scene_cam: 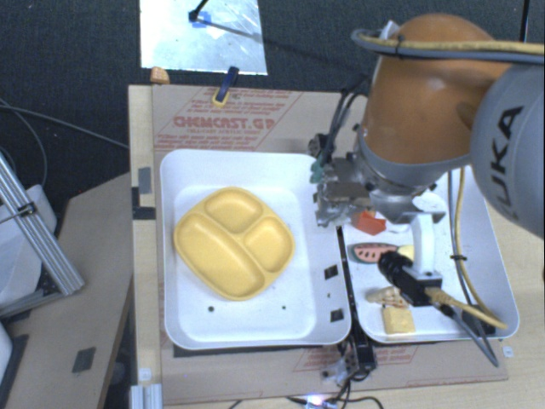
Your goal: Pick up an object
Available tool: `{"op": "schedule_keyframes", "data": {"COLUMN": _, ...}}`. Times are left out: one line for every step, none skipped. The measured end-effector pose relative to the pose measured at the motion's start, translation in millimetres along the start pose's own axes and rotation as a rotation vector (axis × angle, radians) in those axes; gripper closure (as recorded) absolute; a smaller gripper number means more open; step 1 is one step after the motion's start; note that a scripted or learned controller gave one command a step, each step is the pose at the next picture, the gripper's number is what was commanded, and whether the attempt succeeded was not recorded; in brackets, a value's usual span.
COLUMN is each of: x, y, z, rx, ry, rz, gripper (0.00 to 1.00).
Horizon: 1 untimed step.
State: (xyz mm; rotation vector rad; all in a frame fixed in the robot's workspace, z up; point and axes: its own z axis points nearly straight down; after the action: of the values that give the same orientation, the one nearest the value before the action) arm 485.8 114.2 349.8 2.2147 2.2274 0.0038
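Up front in R bin [498,267]: tan square wafer [398,319] flat on the floor, beige lumpy piece [383,296] touching its far edge. Next back, watermelon slice toy [375,252] w/ small yellow bit [407,252] just beside. Behind that, orange block [370,222], likeliest obj. to pick, being right by the hand [339,203]. Prob. light, stiff plastic, not fragile, maybe a bit slick; best taken across two flat opposite sides, low down, square-on. Partly hidden under the wrist, so exact shape unclear. Hand hovering at the wall btwn the bins, just L of the block in view; apart or together, can't tell, and nothing seen held. In the way: centre wall close on one side, slice toy near on the front side, so little room for a wide approach and some risk of nudging either. Across in L bin [255,322], yellow divided plate [234,241], well apart, no bother. Farther back, printed cardboard [226,122] under the bins, blue-and-yellow item [226,86], then foil sheet [204,20].
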Motion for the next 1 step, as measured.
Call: {"op": "schedule_keyframes", "data": {"x": -0.2, "y": 1.9, "z": -10.2, "rx": -0.002, "ry": 0.001, "rz": -0.005, "gripper": 1.00}}
